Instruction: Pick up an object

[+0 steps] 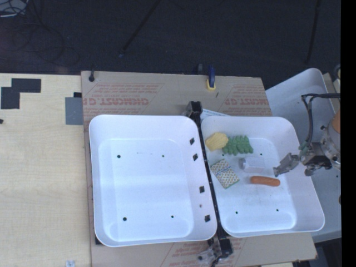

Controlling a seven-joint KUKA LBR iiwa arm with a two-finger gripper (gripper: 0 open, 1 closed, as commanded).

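Observation:
The right bin point(261, 218) holds several small objects. An orange carrot-like stick point(265, 181) lies near its middle. A clear plastic piece point(253, 163) sits just above it. A checkered pad point(225, 174) lies by the bin's left wall. A yellow lump point(217, 141) and a green ridged piece point(240, 144) rest at the back left. My gripper point(296, 168) hangs over the right side of this bin, right of the orange stick and apart from it. Its fingers are spread open with nothing between them.
The left bin point(144, 227) stands beside the right one, with a black clip strip point(201, 171) along the shared edge. Both rest on a cardboard sheet point(167, 96). A wooden bench top point(39, 177) extends to the left.

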